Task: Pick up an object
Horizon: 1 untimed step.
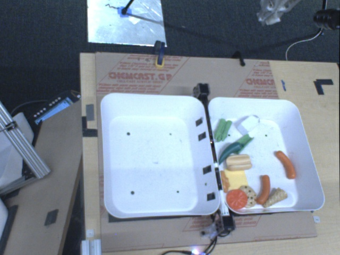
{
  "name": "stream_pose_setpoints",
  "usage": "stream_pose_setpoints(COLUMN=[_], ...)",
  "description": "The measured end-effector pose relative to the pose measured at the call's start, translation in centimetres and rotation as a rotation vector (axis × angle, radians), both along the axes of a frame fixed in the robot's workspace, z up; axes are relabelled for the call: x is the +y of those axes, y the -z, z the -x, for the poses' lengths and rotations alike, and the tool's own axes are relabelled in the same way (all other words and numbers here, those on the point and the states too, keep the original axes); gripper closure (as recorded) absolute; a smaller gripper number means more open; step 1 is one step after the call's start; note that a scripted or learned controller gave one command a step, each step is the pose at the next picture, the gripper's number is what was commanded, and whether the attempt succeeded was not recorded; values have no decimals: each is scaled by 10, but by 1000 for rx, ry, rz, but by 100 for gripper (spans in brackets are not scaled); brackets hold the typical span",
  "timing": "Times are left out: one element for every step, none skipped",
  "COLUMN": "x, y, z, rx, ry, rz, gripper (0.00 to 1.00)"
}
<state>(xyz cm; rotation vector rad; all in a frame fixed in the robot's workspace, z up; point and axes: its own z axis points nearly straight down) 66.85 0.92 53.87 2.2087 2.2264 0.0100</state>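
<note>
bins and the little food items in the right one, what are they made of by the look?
Bins: look like thin moulded plastic, white, smooth and slightly glossy, with rounded rims. Sausage, tomato slice and cheese wedge: probably toy plastic or rubber, given their flat, saturated colours; too small to tell which.

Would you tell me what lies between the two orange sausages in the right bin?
In the camera view, bare white bin floor separates the upper sausage from the lower sausage; nothing sits between them.
</note>
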Motion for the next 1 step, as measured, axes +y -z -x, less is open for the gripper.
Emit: stream_pose_setpoints(x=[33], y=[114], z=[1], rx=[18], ry=[1], rz=[0], gripper=[100])
